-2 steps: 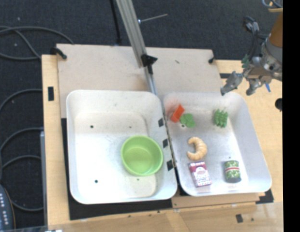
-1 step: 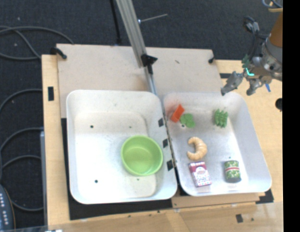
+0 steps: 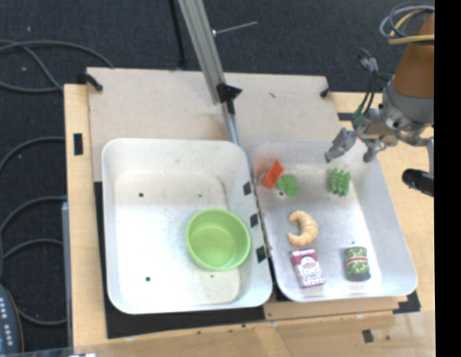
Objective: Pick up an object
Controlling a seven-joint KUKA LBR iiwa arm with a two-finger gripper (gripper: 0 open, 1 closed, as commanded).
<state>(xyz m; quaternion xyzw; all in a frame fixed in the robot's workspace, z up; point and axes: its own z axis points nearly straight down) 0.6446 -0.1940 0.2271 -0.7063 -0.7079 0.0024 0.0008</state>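
The gripper (image 3: 355, 149) hung spread and held nothing over the far edge of the right bin (image 3: 387, 222), so the step looked like the approach, with no object picked yet. The nearest candidate, a green block (image 3: 338, 181), lay just at the gripper's seven o'clock (a croissant (image 3: 303, 227) sat farther off the same way). The next move probably called for shifting over the block, descending, and closing on it.
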